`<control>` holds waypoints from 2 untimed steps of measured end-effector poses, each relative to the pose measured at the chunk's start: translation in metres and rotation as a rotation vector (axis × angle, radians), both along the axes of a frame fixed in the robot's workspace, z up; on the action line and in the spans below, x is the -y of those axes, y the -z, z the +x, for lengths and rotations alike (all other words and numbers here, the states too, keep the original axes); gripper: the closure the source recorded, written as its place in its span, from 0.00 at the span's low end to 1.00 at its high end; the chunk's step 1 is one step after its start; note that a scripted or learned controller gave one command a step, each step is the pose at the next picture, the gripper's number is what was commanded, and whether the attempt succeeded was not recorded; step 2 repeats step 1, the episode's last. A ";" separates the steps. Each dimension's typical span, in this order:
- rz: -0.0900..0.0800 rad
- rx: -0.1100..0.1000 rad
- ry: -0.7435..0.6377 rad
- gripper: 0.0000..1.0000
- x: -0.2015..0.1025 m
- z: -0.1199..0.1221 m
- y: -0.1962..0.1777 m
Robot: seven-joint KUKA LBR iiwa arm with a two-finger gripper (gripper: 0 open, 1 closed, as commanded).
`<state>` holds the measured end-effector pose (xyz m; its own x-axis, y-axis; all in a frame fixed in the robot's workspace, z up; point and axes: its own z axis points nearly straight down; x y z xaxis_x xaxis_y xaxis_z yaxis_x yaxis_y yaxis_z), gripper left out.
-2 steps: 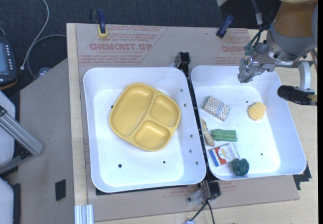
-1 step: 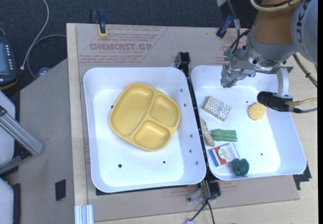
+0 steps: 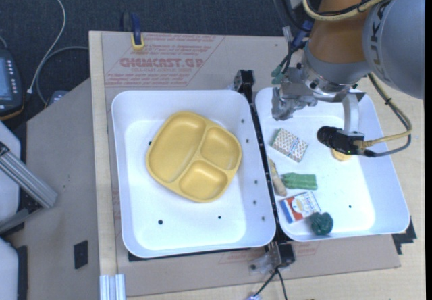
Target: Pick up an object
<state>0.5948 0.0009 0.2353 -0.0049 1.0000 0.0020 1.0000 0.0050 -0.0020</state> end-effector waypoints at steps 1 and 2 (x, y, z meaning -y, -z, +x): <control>-0.001 -0.001 0.001 1.00 -0.042 -0.020 0.004; -0.001 -0.001 0.001 1.00 -0.042 -0.020 0.004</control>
